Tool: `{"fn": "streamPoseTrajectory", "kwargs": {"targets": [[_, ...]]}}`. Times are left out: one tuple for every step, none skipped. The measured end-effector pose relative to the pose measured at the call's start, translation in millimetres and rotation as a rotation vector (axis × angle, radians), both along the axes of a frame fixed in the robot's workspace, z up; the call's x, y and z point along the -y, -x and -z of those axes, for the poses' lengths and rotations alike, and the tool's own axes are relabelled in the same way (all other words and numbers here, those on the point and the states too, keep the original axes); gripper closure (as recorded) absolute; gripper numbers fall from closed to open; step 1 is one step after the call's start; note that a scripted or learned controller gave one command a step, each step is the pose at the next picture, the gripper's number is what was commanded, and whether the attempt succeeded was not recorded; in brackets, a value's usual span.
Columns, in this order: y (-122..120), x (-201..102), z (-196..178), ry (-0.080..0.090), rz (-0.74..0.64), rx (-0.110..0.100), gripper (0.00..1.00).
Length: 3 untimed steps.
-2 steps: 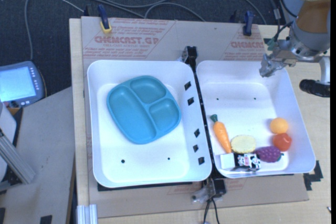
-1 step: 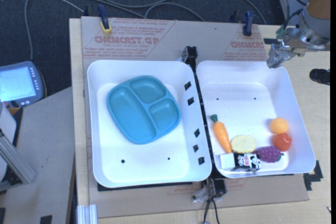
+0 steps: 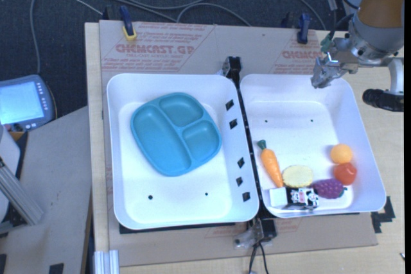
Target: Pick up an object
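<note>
My gripper (image 3: 320, 79) hangs over the far edge of the right bin (image 3: 302, 106), well apart from the objects. Near that bin's front lie a carrot (image 3: 271, 165), a yellow round piece (image 3: 298, 175), a purple grape bunch (image 3: 329, 188), a red tomato (image 3: 345, 173), an orange ball (image 3: 341, 153) and a small black and white box (image 3: 297, 197). Nothing shows between the fingers.
The left bin (image 3: 128, 189) holds a blue divided plate (image 3: 176, 133). A black hinge strip (image 3: 236, 131) runs between the bins. Clamps (image 3: 128, 24) and cables lie along the board's far edge. A small screen (image 3: 22, 101) stands at the left.
</note>
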State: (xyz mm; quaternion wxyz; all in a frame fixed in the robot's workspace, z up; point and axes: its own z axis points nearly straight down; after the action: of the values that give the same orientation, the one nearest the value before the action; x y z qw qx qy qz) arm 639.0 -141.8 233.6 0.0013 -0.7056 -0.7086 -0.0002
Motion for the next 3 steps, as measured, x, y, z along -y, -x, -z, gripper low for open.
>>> {"fn": "streamPoseTrajectory", "kwargs": {"targets": [[6.2,-53.7,10.4,-0.001,-0.001,-0.002,1.0],[19.2,-96.6,10.7,-0.001,-0.001,-0.002,1.0],[29.3,-156.3,1.3,-0.001,-0.001,-0.001,1.0]]}}
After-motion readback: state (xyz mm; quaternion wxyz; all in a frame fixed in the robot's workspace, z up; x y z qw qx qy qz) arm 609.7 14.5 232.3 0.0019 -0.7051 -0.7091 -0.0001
